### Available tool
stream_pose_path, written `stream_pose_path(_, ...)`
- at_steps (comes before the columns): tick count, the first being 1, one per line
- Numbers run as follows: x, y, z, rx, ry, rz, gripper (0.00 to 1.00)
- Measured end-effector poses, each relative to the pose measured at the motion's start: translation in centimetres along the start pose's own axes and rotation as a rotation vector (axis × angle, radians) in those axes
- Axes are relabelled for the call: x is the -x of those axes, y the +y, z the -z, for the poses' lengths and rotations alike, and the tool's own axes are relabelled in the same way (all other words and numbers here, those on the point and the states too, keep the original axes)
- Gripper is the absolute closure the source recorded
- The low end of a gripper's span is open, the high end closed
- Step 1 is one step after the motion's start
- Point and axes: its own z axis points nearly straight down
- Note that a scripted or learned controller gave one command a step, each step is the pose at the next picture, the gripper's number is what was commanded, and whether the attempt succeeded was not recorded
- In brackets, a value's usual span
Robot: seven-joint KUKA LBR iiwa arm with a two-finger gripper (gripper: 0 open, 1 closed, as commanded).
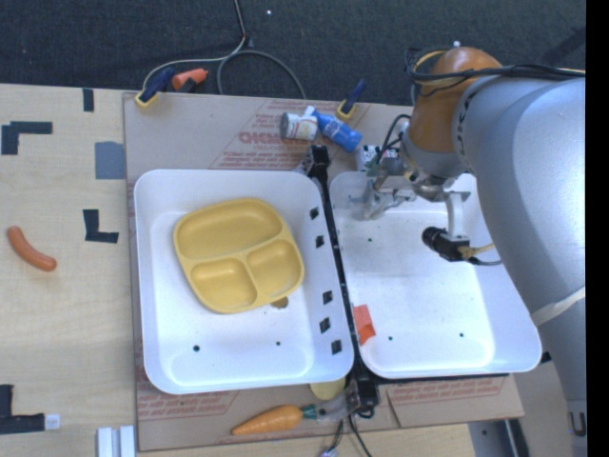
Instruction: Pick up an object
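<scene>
A yellow divided plate (pixel 238 253) lies in the left bin (pixel 157 350), tilted toward its upper half. A small brown bit (pixel 279 303) peeks out from under the plate's lower right edge. My gripper (pixel 373 198) hangs over the upper left corner of the right bin (pixel 428 341), close to the wall between the bins. The grey arm with its orange band (pixel 447 74) comes in from the upper right. I see no object between the gripper and the bin floor.
An orange tag (pixel 363 324) sits on the divider between the bins. Outside the bins lie a carrot (pixel 269 419) at the front, a sausage (pixel 31 248) at far left, and a white and blue bottle (pixel 319 127) behind. A black cable connector (pixel 445 244) hangs over the right bin.
</scene>
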Motion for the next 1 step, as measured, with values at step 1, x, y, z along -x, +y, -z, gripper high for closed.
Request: stream_pose_path(1,-6.33,-5.06,9.51,0.005,0.005,0.004,1.0)
